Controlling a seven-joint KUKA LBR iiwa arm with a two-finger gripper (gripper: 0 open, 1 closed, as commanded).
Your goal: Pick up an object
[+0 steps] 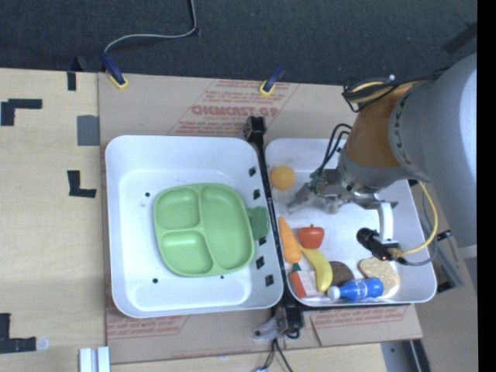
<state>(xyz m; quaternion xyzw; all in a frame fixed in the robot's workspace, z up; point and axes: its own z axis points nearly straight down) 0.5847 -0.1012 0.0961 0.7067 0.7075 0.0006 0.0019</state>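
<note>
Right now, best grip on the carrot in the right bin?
Take the carrot across its thick middle, coming straight down. It lies flat, long axis running near to far beside the divider wall, so set the jaws across its width. The banana and tomato crowd its lower right; stay on the upper half.

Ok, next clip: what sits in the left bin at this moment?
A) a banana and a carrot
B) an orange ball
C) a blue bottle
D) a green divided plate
D: the green divided plate lies in the left bin, while the banana, carrot, blue bottle and orange ball all lie in the right bin.
</note>
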